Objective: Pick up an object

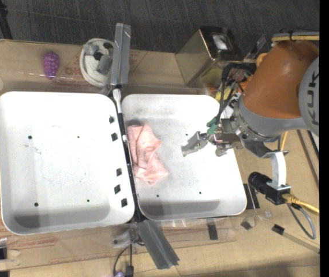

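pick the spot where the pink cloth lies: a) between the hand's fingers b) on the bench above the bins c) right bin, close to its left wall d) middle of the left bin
c: the pink cloth lies crumpled on the floor of the right bin, close against its left wall by the divider, while the hand hovers apart from it, further right.

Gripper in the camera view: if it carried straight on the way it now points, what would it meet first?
Probably the pink cloth in the right bin: the gripper points leftward at it, though its height above the bin floor is unclear.
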Controlling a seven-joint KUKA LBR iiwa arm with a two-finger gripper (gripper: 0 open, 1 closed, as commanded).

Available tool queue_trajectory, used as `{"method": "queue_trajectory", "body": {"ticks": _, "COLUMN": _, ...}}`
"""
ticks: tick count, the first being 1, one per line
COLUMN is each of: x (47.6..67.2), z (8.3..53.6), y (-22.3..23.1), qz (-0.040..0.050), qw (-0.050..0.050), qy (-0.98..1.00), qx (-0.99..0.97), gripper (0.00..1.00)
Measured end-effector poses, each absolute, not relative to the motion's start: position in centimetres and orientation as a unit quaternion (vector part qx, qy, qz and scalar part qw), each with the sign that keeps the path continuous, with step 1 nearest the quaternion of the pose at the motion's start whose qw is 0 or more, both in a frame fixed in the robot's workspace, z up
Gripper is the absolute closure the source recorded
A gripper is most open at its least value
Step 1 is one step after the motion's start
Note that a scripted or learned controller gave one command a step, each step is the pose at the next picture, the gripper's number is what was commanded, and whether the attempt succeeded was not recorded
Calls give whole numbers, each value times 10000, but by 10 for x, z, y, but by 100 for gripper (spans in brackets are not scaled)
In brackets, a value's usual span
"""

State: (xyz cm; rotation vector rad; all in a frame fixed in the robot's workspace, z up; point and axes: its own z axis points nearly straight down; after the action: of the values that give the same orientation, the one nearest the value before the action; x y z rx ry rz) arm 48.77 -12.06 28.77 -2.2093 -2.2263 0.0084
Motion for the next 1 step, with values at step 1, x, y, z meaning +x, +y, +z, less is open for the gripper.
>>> {"method": "queue_trajectory", "body": {"ticks": 1, "x": 538, "z": 202, "y": -105, "qz": 30, "qw": 30, "qy": -7304, "qx": -6830, "gripper": 0}}
